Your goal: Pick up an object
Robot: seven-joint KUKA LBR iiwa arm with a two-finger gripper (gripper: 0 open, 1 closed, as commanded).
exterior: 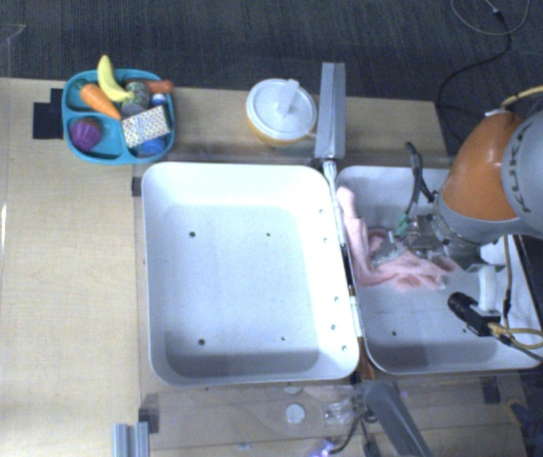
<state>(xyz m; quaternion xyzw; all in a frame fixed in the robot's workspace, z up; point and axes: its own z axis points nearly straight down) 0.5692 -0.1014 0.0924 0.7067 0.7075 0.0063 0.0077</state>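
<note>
Your gripper (407, 241) sits low in the right white bin (424, 346), over a limp pink cloth-like object (372, 260) by the bin's left wall; you can't tell its grip state. Left white bin (243, 274) alongside. Far on the desk (52, 255): round white-lidded yellow container (281, 110), blue toy-food tray (117, 115).

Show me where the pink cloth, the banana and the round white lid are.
pink cloth (355, 231): camera view, on its upright strip along the right bin's left wall.
banana (110, 81): camera view, middle of its curve, in the blue tray.
round white lid (281, 109): camera view, its top centre.
</note>
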